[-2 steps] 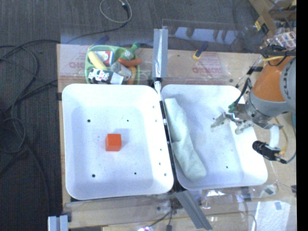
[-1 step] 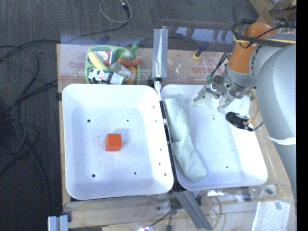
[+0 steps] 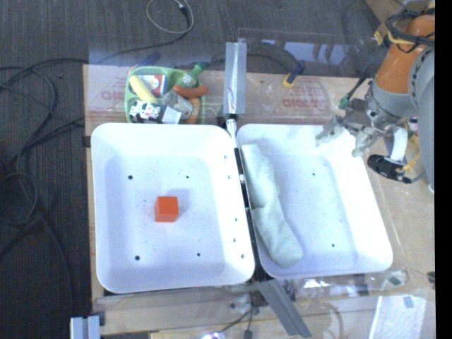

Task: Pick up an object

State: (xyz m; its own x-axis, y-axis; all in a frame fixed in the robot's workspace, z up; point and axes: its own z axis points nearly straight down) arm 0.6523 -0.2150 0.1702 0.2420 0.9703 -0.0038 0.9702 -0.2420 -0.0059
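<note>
One small orange-red block, square-topped and matte, sits alone near the middle of the left bin. A pale folded cloth lies in the right bin. The gripper hangs spread apart, holding nothing, over that bin's far right corner.

There's a green tray of toy clutter behind the left bin, plus black cables snaking across the dark carpet.
</note>
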